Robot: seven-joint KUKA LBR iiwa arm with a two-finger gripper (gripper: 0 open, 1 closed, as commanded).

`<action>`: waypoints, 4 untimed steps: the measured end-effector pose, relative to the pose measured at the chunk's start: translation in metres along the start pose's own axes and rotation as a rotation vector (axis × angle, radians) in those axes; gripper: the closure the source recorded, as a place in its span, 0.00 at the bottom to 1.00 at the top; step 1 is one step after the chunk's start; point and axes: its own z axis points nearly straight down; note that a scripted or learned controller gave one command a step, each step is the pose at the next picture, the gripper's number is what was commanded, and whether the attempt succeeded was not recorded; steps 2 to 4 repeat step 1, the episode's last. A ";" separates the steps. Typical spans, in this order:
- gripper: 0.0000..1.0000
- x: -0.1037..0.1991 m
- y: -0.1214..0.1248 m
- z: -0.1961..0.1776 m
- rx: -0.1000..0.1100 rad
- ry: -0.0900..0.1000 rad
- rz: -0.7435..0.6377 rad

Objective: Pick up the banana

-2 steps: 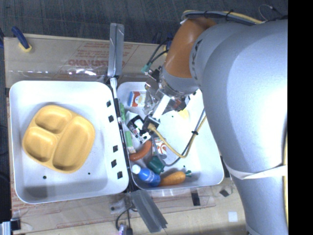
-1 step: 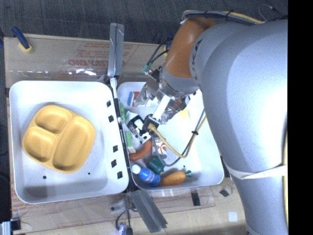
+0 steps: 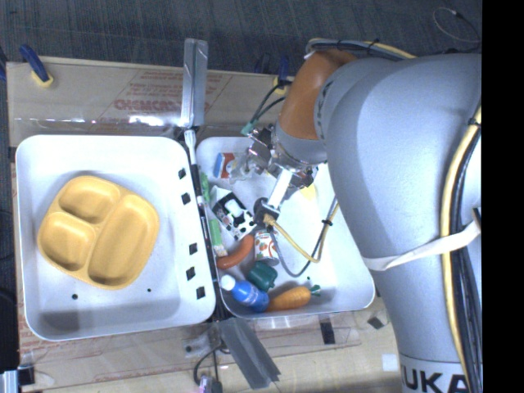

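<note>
Banana (image 3: 306,190) is hard to make out from the camera above the bench. The only likely sign of it is a small pale-yellow patch in the right bin (image 3: 354,286), just under the wrist and mostly covered by the arm, and I cannot say for certain that this patch is the fruit.

The gripper (image 3: 260,160) hangs low over the upper part of the same bin, close to that patch. Wrist hardware hides it, so I cannot tell whether it is spread or pressed together, and nothing can be seen held in it.

A red and blue packet (image 3: 223,167) lies near the top left corner of the right bin. Below it is a black-and-white item (image 3: 232,213), and a green stick (image 3: 214,234) lies along the left wall. Further down, an orange-red sausage (image 3: 235,253) touches a small can (image 3: 265,246) with a red and white label. A dark green piece (image 3: 264,275), a blue bottle (image 3: 246,294) with a white cap and a carrot (image 3: 291,298) are crowded together along the near wall.

The left bin (image 3: 49,322) holds a yellow sectioned plate (image 3: 98,229), which sits well apart from everything else.
</note>
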 end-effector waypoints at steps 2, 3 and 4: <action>0.00 0.033 -0.002 -0.073 -0.003 0.001 -0.011; 0.00 0.033 -0.002 -0.073 -0.003 0.001 -0.011; 0.00 0.033 -0.002 -0.073 -0.003 0.001 -0.011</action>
